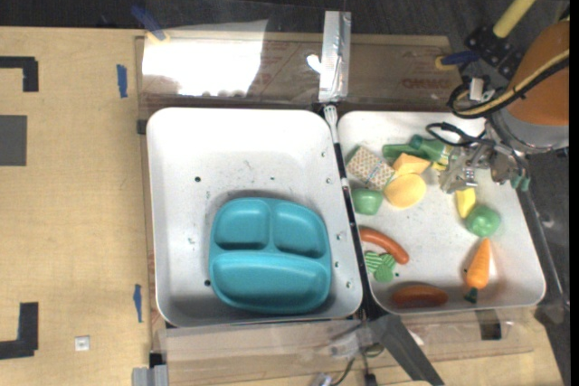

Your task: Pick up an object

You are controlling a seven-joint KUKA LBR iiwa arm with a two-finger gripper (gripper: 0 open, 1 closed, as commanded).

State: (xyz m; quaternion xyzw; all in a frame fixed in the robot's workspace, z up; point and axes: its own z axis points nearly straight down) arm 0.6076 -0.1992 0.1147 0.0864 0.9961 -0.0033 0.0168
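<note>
1. Left bin: white and shallow, with a teal divided tray lying toward its near side, three compartments showing.
2. Right bin: white, scattered with toy food.
3. Far left part of the right bin: a waffle piece, a green pepper just near of it, a lemon to the right, and a green bean beyond.
4. Near part of the right bin: an orange sausage, a green leafy piece touching it, and a red-brown sausage by the near wall.
5. Right part: a carrot upright-looking, a green round piece just beyond it, and a yellow piece beside that.
6. Gripper: low over the far right part of the right bin, just above the yellow piece; cannot tell whether parted or closed.
</note>
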